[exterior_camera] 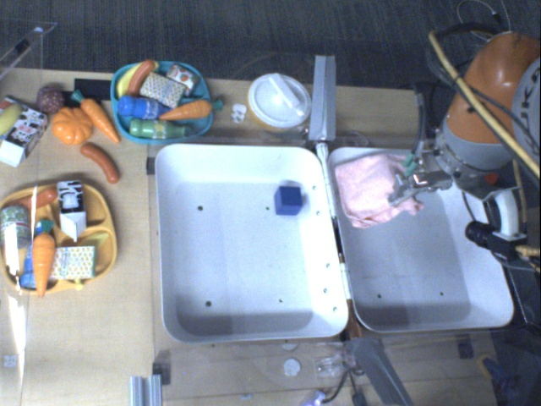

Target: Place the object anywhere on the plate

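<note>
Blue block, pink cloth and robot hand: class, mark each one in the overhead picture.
blue block (289,199), camera view, top face.
pink cloth (365,190), camera view, middle of the crumpled fabric.
hand (409,183), camera view, between its fingertips at the cloth's right edge.

white bins (245,324): 2 | blue cube (289,200): 1 | pink cloth (368,189): 1
</note>
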Available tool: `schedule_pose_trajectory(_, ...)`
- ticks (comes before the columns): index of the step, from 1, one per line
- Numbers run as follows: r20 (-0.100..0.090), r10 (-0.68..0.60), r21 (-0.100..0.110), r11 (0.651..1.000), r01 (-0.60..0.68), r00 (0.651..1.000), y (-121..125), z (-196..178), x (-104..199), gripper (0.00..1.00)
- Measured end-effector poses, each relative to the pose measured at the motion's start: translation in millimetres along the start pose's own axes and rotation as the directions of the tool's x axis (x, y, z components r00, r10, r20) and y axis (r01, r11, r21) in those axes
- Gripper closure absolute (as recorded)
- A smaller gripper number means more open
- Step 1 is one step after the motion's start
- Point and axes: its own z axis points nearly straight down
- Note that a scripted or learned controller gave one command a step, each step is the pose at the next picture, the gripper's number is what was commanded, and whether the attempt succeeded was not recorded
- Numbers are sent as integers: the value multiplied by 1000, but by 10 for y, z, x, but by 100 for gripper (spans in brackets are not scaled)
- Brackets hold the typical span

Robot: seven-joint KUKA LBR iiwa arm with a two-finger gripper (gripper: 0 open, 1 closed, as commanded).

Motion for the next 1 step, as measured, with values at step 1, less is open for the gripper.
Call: schedule_pose_trajectory(1,0,-391,0,920,391,920,126,49,433,100)
